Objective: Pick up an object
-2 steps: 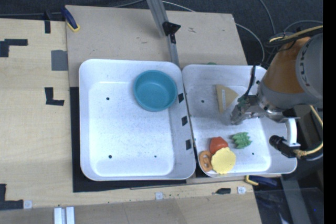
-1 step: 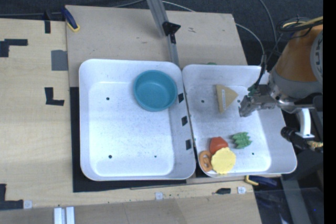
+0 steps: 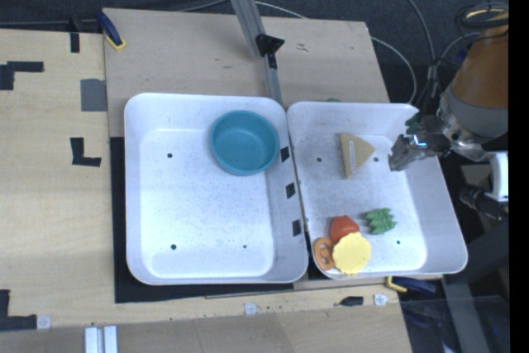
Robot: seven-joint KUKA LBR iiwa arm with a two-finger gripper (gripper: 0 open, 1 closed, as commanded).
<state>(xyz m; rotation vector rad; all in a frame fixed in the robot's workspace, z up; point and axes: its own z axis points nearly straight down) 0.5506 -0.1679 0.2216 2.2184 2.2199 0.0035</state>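
The right bin (image 3: pixel 430 202) holds a tan wedge-shaped block (image 3: pixel 355 153) near its far middle, a small green leafy toy (image 3: pixel 380 220), a red toy (image 3: pixel 344 226), a yellow toy (image 3: pixel 352 254) and an orange ring-like piece (image 3: pixel 322 254) at its near left corner. A blue bowl (image 3: pixel 244 142) sits in the far right part of the left bin (image 3: pixel 165 202). My gripper (image 3: pixel 405 151) hovers at the right bin's far right edge, a little right of the tan wedge, with nothing seen between its fingers.
A grey pole (image 3: pixel 248 4) slants down from the top to the gap between the bins. Cables loop behind the right bin. A yellow and blue clip (image 3: pixel 111 33) lies at the board's far left corner.
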